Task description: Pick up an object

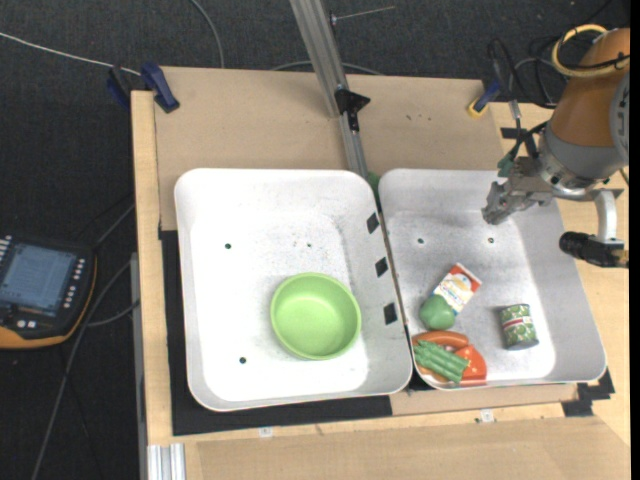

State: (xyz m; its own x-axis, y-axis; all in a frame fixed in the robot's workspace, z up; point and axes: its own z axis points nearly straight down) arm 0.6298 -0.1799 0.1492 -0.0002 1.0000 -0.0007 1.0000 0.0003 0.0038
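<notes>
Two white bins sit side by side on a wooden bench. The left bin (215, 218) has a light green bowl (315, 315) in it, near the front and a bit toward the middle wall. The bowl sits the right way up. The right bin (560, 268) has all the small things in it, and they are bunched near the front. There is a small white pouch (458, 289) with orange and green on it, lying tilted. A round green toy (436, 313), maybe a pear or an apple, touches the low end of the pouch. Just in front of them, in the front left corner of the bin, lies a red and orange toy food with green beans (448, 359) on top. A small green can (517, 326) lies to the right of these, apart from them. The grey arm with its orange band (590, 83) comes in from the right. Its gripper (497, 211) hangs over the back part of the right bin, well apart from the toys. The tip is small and dark, so whether it is open or closed is too hard to tell, but nothing can be seen in it. A slanted metal pole (325, 48) crosses the back of the bench. A handheld screen (40, 288) lies on the dark floor to the left.
</notes>
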